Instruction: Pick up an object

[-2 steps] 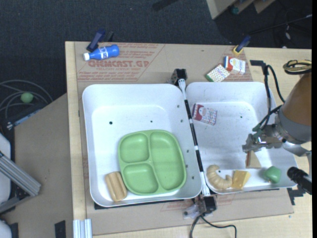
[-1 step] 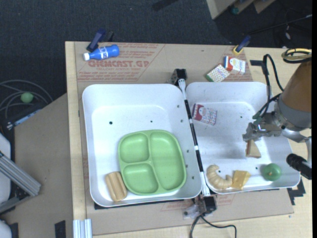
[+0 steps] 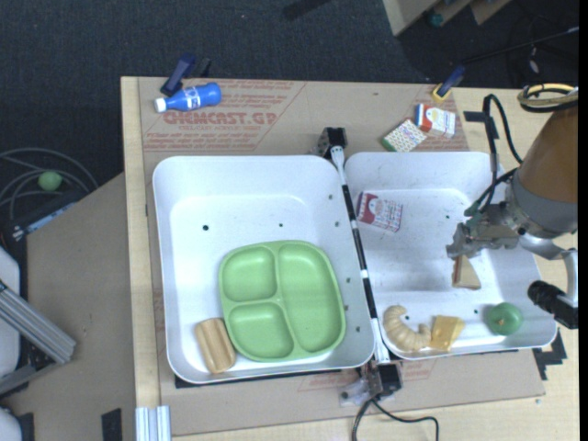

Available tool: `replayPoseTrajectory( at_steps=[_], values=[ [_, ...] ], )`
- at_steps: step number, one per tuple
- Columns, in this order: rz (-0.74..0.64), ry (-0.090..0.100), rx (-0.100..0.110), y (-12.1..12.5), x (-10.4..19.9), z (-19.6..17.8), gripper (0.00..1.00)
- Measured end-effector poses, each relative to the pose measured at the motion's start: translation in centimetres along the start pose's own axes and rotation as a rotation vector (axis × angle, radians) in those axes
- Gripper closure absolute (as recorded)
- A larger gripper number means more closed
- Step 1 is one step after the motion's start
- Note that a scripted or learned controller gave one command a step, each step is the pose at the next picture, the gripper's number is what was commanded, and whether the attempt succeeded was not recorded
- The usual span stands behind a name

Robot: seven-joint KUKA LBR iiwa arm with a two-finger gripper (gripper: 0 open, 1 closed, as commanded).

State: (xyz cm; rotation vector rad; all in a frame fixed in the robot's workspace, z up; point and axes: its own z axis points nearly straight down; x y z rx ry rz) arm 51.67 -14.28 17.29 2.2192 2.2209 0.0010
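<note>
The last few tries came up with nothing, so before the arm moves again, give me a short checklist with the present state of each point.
1. Gripper is over the right bin: ok.
2. A target sits under it: ok, a tan wedge-shaped piece lies just below the fingertips.
3. The piece is between the fingers: cannot tell, the gripper body covers its top.
4. Neighbours are apart from the target: ok, the green ball, yellow block and croissant-shaped piece lie nearer the front wall.
5. The red and white carton is away from the gripper: ok, it lies by the bin's left wall.
</note>
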Motion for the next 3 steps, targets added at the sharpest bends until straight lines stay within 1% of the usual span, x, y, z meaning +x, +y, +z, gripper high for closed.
replayPoseTrajectory(
  at_steps=[1,2,3],
  values=[
    [0.001,0.002,0.004,-3.5,-0.6,0.6,1.00],
    [0.001,0.000,0.001,-0.6,-4.4,-2.5,1.00],
    [-0.001,0.001,-0.001,5.1,0.7,-6.1,1.00]
  ],
)
